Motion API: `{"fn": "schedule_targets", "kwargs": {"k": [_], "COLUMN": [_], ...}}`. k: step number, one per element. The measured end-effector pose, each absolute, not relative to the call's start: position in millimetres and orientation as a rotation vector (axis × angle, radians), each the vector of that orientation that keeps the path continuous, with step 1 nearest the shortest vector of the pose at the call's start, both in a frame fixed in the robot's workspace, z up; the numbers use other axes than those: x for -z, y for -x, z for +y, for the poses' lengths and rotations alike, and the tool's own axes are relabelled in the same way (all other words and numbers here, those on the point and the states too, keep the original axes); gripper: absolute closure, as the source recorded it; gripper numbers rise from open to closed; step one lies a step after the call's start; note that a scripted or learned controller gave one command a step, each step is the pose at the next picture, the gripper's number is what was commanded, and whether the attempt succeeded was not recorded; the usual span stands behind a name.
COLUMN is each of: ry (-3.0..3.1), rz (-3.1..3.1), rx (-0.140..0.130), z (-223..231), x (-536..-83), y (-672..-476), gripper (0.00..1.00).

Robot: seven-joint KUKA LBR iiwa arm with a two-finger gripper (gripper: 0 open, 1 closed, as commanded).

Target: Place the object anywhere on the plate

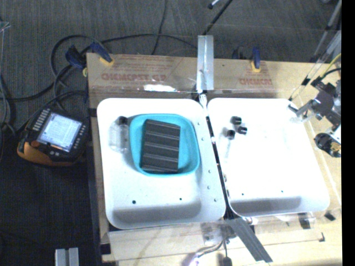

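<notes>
Resting on plate (190,148): ridged block (161,146).

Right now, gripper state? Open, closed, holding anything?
Gripper: at the right bin's far right edge; open or closed cannot be told, nothing seen held.

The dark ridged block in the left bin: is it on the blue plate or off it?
On it. The dark ridged block lies flat inside the blue plate, whose blue rim shows around all its sides, in the left bin.
</notes>
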State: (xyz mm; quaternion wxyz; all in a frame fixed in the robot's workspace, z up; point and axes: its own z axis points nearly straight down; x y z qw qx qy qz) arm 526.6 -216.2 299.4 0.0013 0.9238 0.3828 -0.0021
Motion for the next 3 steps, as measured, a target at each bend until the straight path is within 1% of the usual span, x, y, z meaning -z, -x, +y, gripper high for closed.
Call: {"fn": "schedule_targets", "kwargs": {"k": [1,2,3], "ry": [-2.941,-2.955,-3.005], "rz": [1.11,1.077,0.911], "rx": [0.008,0.009,0.007], "z": [-195,-115,-176], "x": [-247,-169,-271], "y": [-482.8,-487.1,-483.1], "gripper": [0.0,0.0,0.0]}}
